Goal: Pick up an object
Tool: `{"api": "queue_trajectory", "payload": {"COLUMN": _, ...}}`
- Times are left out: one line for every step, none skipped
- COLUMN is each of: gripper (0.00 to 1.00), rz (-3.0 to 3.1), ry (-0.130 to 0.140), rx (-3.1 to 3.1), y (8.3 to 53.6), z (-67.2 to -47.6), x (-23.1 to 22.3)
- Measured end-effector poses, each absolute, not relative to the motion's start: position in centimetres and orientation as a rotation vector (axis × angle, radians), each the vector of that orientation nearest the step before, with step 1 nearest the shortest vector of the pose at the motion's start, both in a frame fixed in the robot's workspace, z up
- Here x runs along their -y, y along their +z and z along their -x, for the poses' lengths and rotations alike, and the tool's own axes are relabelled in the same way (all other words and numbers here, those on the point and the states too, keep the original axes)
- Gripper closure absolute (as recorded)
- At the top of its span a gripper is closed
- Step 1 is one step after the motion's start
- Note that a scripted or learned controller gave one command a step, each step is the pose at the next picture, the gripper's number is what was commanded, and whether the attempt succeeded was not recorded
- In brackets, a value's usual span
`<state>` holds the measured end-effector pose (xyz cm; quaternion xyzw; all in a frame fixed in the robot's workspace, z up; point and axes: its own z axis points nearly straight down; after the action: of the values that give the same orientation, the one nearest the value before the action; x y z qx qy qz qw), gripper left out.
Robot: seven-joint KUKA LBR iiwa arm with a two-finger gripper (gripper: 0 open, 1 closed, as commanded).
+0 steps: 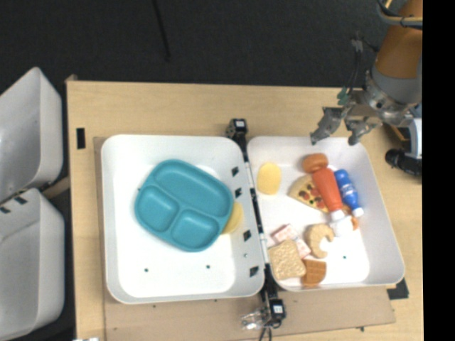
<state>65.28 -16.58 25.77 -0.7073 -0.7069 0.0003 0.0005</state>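
Observation:
My gripper (pixel 335 132) hangs open over the far edge of the right bin (pixel 380 244), its two fingers spread with nothing between them. Just below it in the bin lie a brown bun (pixel 315 162), an orange-red bottle (pixel 328 188), a blue bottle (pixel 347 190) and a pizza slice (pixel 307 192). A yellow round piece (pixel 269 178) sits at the bin's left. Nearer the front lie a croissant (pixel 319 239), a toast slice (pixel 287 259), a pink-and-white piece (pixel 285 234) and a small brown piece (pixel 313 271).
The left bin (pixel 124 275) holds a teal divided plate (pixel 185 204) with a yellow piece (pixel 233 219) tucked under its right edge. A black clip (pixel 237 127) sits at the far end of the divider between the bins. White chair-like forms (pixel 25 190) stand at the left.

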Motion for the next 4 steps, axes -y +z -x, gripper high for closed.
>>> {"api": "queue_trajectory", "payload": {"gripper": 0.00, "rz": 2.218, "ry": 0.008, "rx": 2.220, "y": 19.6, "z": -65.9, "x": 17.1}}
{"api": "queue_trajectory", "payload": {"gripper": 0.00, "rz": 2.217, "ry": 0.006, "rx": 2.224, "y": 14.9, "z": -66.6, "x": 17.3}}
{"api": "queue_trajectory", "payload": {"gripper": 0.00, "rz": 2.216, "ry": 0.006, "rx": 2.224, "y": 9.7, "z": -66.6, "x": 17.3}}
{"api": "queue_trajectory", "payload": {"gripper": 1.00, "rz": 2.218, "ry": 0.003, "rx": 2.231, "y": 11.0, "z": -66.8, "x": 17.5}}
